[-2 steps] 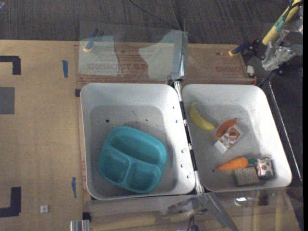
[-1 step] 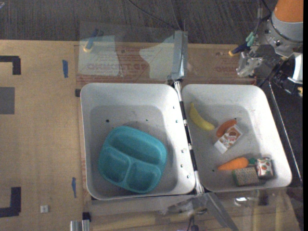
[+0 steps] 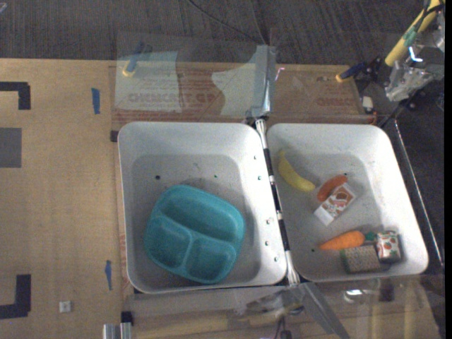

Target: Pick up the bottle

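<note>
Camera view: my end effector (image 3: 413, 66) is at the top right, outside both bins.
Grip state: cannot tell.
Bottle (image 3: 335, 202): probably the white, red-labelled item lying in the right bin (image 3: 395, 161), between the banana (image 3: 294, 176) and the carrot (image 3: 342, 241).
Approach: descend centred and grip across its narrow width.

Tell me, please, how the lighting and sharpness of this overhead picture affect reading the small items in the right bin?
Camera view: light is soft and dim, the bins' inner walls shaded; clear sheets behind the bins give pale glare; the picture is slightly blurred, so the carton label is unreadable and no bottle can be told; the gripper at the top right is bright and smeared.
</note>
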You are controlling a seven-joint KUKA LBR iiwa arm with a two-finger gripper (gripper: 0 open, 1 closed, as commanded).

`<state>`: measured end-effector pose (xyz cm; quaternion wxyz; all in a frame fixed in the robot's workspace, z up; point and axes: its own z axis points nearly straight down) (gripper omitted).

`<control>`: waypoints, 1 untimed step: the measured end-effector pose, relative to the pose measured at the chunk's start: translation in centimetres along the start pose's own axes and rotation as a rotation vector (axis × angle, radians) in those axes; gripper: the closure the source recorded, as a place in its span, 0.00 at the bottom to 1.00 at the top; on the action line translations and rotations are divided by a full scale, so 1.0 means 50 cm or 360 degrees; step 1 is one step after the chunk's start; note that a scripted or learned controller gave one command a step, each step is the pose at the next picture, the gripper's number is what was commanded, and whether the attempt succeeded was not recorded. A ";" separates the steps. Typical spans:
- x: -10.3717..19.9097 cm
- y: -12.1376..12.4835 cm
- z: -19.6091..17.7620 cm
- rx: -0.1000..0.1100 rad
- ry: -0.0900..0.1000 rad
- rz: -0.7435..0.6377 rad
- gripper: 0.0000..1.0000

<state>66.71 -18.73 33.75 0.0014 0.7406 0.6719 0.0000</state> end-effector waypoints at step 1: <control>0.006 0.002 -0.020 -0.0002 -0.0004 -0.0008 1.00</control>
